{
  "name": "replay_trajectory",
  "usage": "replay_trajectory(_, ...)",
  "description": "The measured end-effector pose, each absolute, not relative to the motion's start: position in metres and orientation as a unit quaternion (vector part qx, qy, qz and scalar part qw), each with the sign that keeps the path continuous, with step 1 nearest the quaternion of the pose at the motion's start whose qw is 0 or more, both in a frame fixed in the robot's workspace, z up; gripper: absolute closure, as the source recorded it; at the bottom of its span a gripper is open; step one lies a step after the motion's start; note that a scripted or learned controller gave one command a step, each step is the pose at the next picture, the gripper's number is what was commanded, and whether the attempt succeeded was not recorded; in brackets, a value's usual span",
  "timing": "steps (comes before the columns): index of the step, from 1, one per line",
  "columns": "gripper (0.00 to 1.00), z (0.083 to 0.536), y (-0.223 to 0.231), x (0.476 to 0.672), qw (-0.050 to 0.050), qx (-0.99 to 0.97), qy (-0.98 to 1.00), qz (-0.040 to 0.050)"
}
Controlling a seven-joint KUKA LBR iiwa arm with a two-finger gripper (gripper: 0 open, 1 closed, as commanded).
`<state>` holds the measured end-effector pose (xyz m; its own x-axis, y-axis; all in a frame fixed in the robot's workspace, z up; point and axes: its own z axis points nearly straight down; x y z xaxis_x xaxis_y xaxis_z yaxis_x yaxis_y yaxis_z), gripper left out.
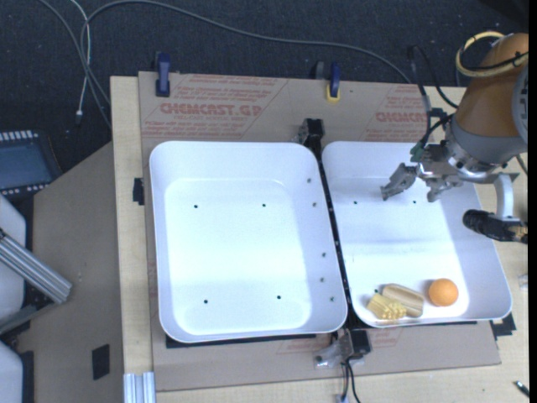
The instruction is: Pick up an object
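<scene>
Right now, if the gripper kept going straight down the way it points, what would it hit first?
Probably the bare white floor of the right bin. The gripper hangs open above it, though depth is hard to judge.

Two shallow white plastic bins sit side by side; the right bin [417, 242] holds a round orange ball [443, 292] and, just left, a yellow corn cob [388, 307] near its front edge.

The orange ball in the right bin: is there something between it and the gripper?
Nothing visible does. The gripper hangs over the far part of the right bin; the orange ball lies near the front rim, bare floor between them. The yellow pieces lie left of the ball, off that line.
</scene>
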<state>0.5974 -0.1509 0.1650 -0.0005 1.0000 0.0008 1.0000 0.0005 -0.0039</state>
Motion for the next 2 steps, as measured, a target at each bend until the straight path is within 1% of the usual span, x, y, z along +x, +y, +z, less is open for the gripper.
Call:
replay_trajectory(1,0.0,0.123,-0.151,0.597,0.001,-0.707,-0.707,0.0007)
replay_trajectory(2,1.0,0.136,-0.151,0.598,-0.001,-0.707,-0.707,-0.0006)
